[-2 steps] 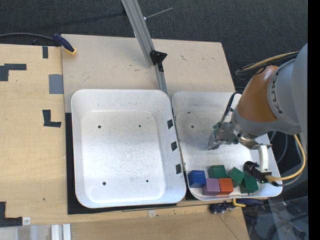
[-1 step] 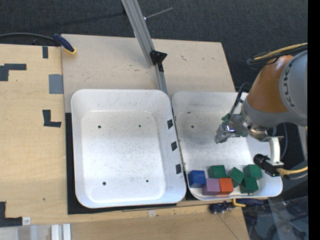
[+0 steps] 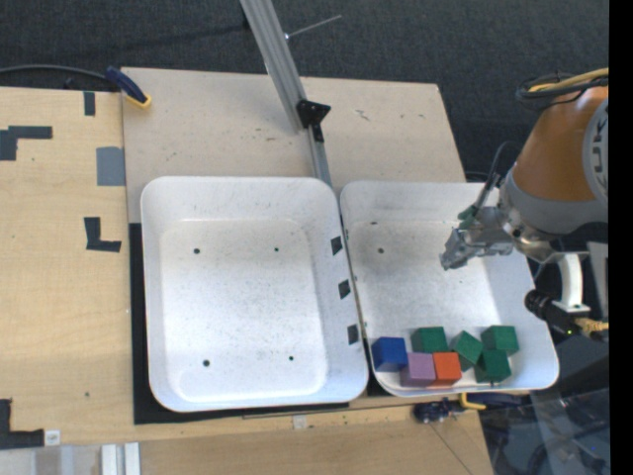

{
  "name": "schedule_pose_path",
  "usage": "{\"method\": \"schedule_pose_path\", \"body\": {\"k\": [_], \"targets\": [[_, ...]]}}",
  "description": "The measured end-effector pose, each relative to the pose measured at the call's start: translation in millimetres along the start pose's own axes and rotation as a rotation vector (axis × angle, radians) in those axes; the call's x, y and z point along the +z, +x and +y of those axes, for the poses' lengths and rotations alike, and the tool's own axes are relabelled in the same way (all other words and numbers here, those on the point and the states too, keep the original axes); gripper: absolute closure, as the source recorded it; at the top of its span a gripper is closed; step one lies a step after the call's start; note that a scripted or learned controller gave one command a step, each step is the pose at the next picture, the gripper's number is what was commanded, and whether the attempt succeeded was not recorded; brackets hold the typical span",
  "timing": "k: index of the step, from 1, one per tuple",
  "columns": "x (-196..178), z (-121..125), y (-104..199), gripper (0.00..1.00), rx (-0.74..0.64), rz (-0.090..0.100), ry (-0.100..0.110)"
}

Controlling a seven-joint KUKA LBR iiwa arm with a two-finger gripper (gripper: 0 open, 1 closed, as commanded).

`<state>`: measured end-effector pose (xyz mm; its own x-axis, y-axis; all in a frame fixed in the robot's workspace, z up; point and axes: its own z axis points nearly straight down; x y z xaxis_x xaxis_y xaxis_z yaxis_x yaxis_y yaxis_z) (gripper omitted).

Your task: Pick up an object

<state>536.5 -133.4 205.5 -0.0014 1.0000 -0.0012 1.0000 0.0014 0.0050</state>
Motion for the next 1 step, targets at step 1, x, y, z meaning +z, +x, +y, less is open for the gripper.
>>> {"method": "schedule_pose_path", "body": {"k": [1], "targets": [[-2.8, 0.3, 0.5, 1.0, 0.0, 0.001, 0.005]]}}
